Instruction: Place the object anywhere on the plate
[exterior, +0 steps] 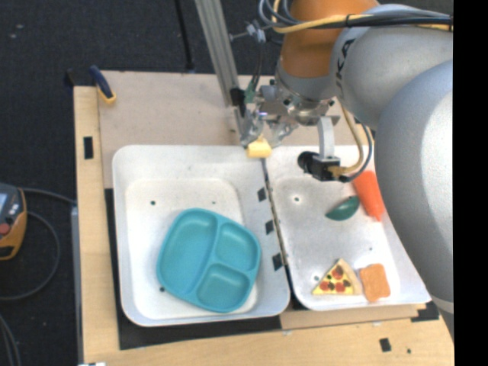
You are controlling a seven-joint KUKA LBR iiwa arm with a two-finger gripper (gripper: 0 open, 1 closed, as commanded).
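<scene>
Yellow block [259,149] seemingly gripped above teal plate [210,259]; no legible writing.

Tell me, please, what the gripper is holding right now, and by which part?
The gripper seems to pinch a small yellow block by its top, above the bins' shared edge; the fingers' exact contact is hard to see.

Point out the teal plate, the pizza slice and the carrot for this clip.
teal plate [200,244]: camera view, on its large upper compartment.
pizza slice [336,280]: camera view, on its topped middle.
carrot [369,193]: camera view, on its orange body.
</scene>
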